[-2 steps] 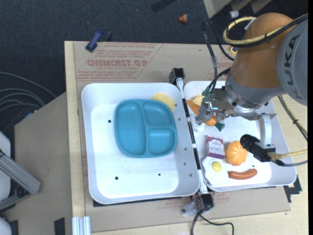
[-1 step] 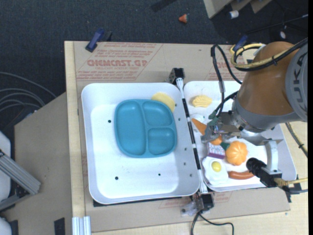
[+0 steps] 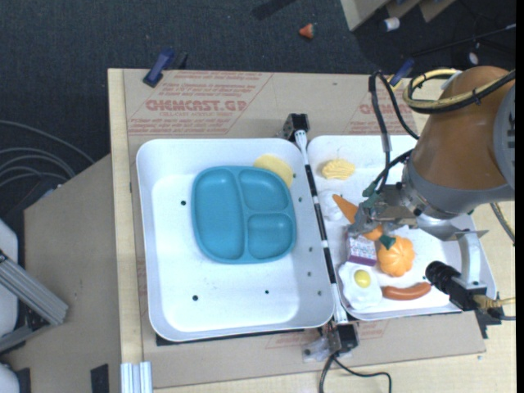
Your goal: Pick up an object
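Observation:
My gripper [image 3: 378, 219] hangs low over the middle of the right bin [image 3: 483, 273], just above an orange pumpkin-like fruit [image 3: 395, 255] and a purple box [image 3: 363, 250]. An orange carrot [image 3: 345, 208] lies just left of the gripper. A toy fried egg [image 3: 361, 280] and a red sausage [image 3: 405, 291] lie near the bin's front. A pale yellow, corn-like piece [image 3: 336, 169] sits at the bin's back. Nothing shows between the fingers from this angle.
The left bin [image 3: 164, 244] holds a blue divided plate [image 3: 243, 213], with a yellow round piece [image 3: 275, 167] behind it. The grey and orange arm covers the right bin's right side.

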You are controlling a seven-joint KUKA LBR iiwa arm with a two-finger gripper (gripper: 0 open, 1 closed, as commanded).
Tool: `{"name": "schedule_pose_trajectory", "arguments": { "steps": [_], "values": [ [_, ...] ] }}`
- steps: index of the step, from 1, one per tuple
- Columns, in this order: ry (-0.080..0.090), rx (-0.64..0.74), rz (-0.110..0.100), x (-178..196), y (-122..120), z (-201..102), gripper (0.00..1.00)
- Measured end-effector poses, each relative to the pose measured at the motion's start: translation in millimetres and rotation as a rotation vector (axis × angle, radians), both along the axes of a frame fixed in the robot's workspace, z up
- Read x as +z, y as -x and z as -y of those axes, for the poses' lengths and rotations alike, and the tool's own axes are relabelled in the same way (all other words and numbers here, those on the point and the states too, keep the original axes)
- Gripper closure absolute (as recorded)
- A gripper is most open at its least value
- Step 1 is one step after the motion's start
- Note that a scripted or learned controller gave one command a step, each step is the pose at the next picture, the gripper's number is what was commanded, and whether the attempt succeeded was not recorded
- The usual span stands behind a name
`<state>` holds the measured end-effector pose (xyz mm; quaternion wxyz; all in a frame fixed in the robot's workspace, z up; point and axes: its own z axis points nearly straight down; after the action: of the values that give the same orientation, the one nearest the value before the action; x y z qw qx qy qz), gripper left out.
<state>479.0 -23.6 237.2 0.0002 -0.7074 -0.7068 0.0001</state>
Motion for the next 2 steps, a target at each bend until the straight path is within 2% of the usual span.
{"name": "schedule_pose_trajectory", "arguments": {
  "steps": [1, 2],
  "values": [
    [0.001, 0.0, 0.002, 5.6, -4.6, 34.8, 1.0],
    [0.001, 0.001, 0.002, 13.2, -33.0, 37.9, 1.0]
  ]
}}
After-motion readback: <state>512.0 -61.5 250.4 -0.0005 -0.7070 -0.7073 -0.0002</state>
